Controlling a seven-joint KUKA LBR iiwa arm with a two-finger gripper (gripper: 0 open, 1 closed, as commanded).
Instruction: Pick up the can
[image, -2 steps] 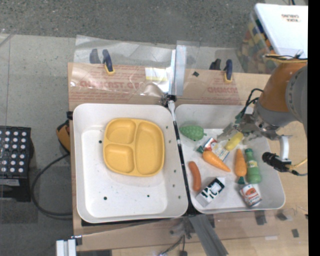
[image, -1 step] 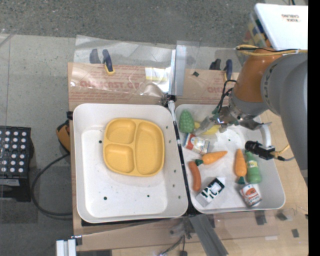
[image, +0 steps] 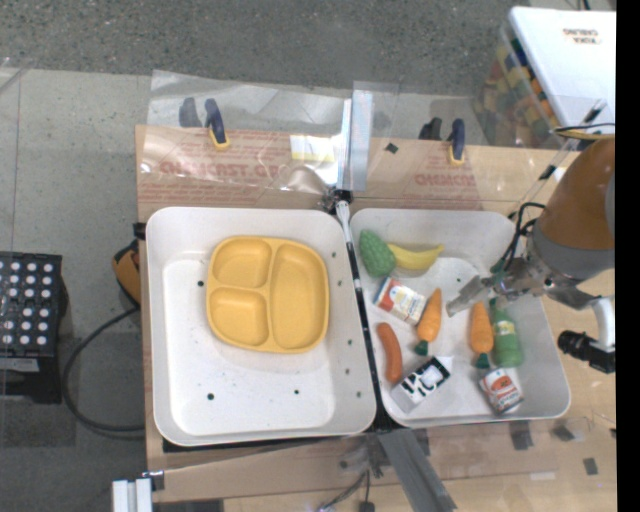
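Small labelled cylindrical can (image: 501, 389) lying near smooth white bin's (image: 553, 395) front corner, metal tool (image: 484, 288) apart, grip unreadable.

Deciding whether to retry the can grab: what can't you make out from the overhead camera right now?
- Gripper fingers: too small and blurred in the camera view to judge.
- Small red-labelled can: label print too small to read.
- Grey arm with orange band: cut off by the right edge.
- Green bottle: partly hidden by the carrot beside it.

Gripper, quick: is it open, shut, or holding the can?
Gripper: cannot be told. It hangs over the right bin, apart from the can.
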